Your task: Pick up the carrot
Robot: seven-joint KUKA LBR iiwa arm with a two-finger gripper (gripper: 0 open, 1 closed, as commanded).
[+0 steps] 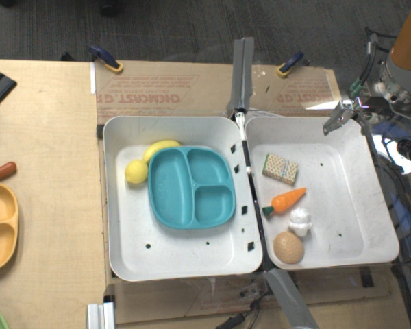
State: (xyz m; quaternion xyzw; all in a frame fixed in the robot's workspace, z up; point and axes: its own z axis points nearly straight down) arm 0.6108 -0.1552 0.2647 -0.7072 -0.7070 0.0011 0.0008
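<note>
The carrot (288,200) is orange with a small green top. It lies at a slant in the left half of the right bin (349,190), its tip pointing up and to the right. My gripper (337,120) hovers over the bin's far right corner, well up and to the right of the carrot and apart from it. The grey arm with its orange band (405,41) comes in from the right edge.
A patterned block (280,168) lies just behind the carrot, with a white lump (299,221) and a brown ball (288,247) in front of it. The left bin (123,245) holds a teal divided plate (192,187), a lemon (136,172) and a banana (163,147).
</note>
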